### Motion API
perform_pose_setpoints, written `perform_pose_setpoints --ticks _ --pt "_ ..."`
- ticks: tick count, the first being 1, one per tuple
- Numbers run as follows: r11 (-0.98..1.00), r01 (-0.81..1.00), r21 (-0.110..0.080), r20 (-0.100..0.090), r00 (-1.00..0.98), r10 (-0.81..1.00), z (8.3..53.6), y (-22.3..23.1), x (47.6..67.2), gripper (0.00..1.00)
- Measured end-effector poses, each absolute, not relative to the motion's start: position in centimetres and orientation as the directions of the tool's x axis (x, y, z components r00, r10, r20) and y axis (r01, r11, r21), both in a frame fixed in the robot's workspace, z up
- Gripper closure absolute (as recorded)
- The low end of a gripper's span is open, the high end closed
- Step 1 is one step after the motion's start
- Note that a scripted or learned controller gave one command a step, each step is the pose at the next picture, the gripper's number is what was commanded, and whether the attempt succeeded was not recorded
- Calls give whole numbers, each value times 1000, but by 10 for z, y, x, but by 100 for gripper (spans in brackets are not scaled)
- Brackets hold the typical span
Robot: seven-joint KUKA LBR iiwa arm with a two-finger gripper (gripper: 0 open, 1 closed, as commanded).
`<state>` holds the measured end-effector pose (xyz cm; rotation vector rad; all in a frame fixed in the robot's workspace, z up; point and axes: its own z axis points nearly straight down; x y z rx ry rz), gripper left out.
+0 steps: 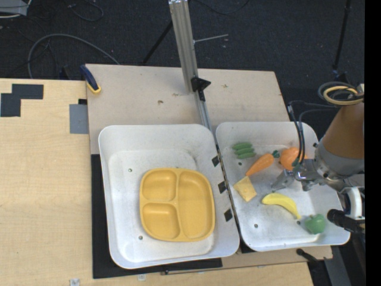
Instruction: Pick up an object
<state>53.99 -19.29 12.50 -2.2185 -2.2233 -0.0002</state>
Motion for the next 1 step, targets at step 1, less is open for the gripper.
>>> perform_pose_setpoints --ticks 1 --pt "-1 1000 -1 0 1 1000 88 -193 541 0"
